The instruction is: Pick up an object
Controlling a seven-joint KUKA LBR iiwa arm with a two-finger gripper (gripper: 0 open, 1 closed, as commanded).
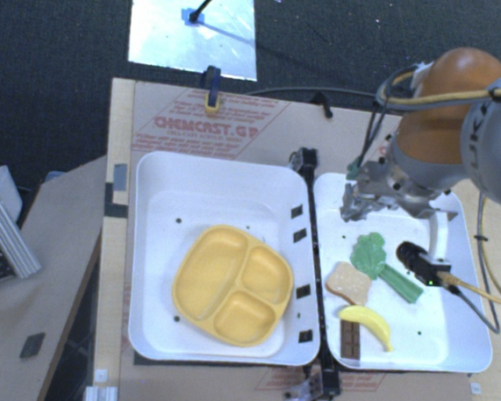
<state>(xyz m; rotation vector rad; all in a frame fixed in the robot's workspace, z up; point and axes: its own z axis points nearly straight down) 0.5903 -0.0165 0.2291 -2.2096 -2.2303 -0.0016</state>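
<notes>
Camera view: table (72, 222) bearing two white bins (235, 180), dark carpet behind; gripper (356, 205) over right bin, grip state unclear.

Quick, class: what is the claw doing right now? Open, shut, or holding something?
Claw: cannot be told; it hangs over the right bin, above the green broccoli toy, with nothing seen in it.

Red capital letters reading "CHEMCAST GP" are printed on the brown protective sheet (207, 122) covering the bench, near its far edge, just beyond the left white bin (160, 173). Smaller red print below them seems present but is too blurred to read.
</notes>
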